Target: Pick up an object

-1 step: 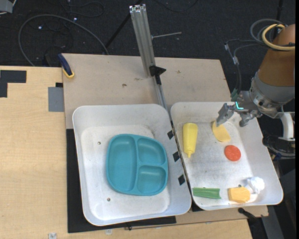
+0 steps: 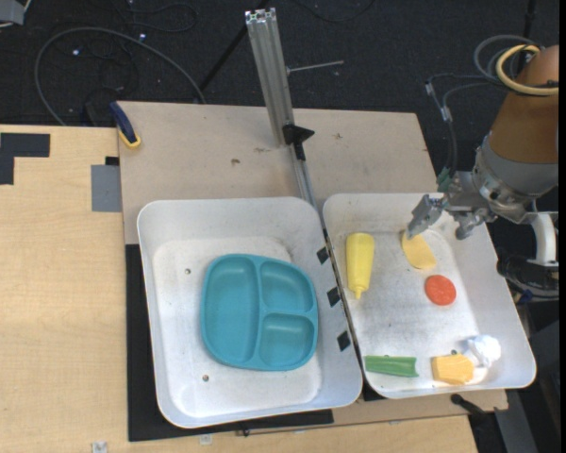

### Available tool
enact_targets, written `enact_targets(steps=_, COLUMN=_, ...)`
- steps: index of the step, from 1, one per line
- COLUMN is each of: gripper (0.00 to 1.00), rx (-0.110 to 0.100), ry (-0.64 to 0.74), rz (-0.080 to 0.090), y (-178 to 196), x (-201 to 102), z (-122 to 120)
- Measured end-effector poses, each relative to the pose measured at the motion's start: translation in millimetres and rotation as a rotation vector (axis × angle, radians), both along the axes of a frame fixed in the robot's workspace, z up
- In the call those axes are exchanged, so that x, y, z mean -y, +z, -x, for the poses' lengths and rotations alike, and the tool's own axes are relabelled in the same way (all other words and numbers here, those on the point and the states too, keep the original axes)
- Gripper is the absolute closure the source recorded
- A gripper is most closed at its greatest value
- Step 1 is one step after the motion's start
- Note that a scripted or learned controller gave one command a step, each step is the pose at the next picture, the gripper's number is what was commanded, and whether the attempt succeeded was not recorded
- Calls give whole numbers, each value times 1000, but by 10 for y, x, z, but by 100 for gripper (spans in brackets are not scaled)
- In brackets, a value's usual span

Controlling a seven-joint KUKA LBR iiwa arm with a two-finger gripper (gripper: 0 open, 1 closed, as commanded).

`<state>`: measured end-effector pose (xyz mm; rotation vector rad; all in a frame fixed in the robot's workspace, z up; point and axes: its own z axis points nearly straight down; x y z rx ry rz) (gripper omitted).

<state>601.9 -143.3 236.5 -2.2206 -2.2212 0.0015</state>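
Wooden bench (image 2: 57,281) is carrying two white bins (image 2: 160,253); black floor with cables is lying behind. Gripper (image 2: 445,220) is hovering, fingers spread open, over yellow piece (image 2: 418,251).

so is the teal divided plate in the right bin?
No, the teal divided plastic plate lies in the left white bin.

No legible text or labels.

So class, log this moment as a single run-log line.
pincer: above right bin, over yellow piece | grasp: none seen | teal tray: left bin
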Motion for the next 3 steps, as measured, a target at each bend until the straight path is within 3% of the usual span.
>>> enact_targets(steps=2, gripper=0, rx=-6, ry=2, rz=-2, y=-982, x=-144, z=-54)
enact_targets(steps=3, gripper=0, rx=2, ry=0, rz=0, y=-1348, x=-140, z=-61)
